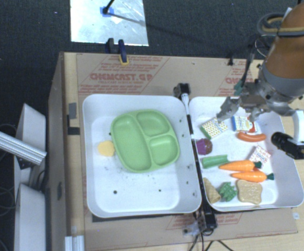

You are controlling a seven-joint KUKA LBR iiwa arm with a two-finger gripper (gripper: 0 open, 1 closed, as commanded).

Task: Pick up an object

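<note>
Nearest the camera, in the right bin (293,195), lie a bread slice (249,192), broccoli (227,191) and two carrots (244,171). Left bin (97,205) holds a green divided plate (145,140) and a yellow piece (106,149). Gripper (240,112) hangs over the right bin's far part, fingers spread wide, nothing between them, above a small blue-and-white packet (241,123).

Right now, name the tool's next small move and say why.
Probably a short straight descent: the tool hovers over the right bin with its fingers spread, nothing between them, and the small blue-and-white packet lies just below. The hot dog beside it leaves little room to drift.
</note>
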